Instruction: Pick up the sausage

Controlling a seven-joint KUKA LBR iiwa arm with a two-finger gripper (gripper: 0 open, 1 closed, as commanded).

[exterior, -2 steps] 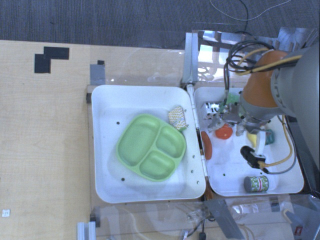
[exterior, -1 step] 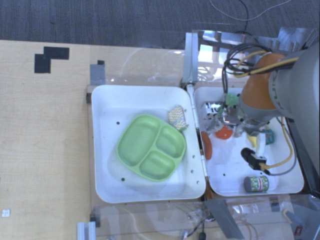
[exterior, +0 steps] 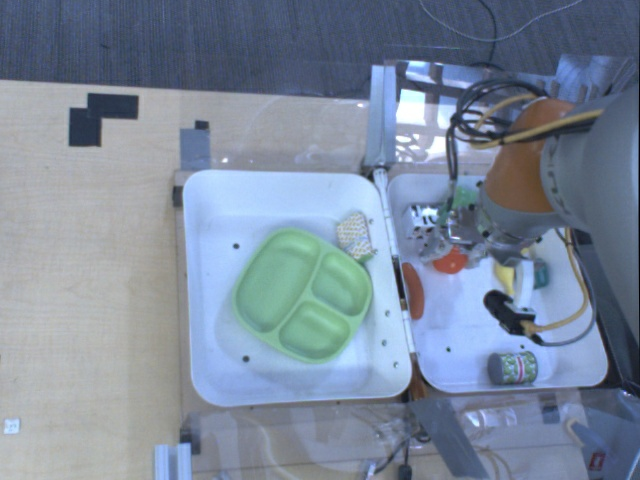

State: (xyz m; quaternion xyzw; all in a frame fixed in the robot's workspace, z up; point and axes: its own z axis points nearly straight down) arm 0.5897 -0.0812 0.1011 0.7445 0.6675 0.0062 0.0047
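Sausage lies untouched at left wall of right bin

Sausage [exterior: 413, 290] is the landmark for all placings.
- Worktop [exterior: 90, 298]: pale wood, stretching far left of the sausage.
- Arm [exterior: 560, 163]: grey with orange band, reaching in from the right, above and right of the sausage.
- Left bin [exterior: 205, 268]: just left of the sausage across the shared wall; green divided plate [exterior: 305, 295] inside.
- Right bin [exterior: 450, 363]: sausage lies lengthwise against its left wall.
- Jaws [exterior: 440, 230]: up and right of the sausage; open or closed, cannot tell.
- Can [exterior: 513, 368]: lower right of the sausage.
- Red-orange piece [exterior: 450, 261]: just right of the sausage's upper end.

Step judged: approach, no grasp yet. Next move likely calls for shifting left and down over the sausage, minding the wall.
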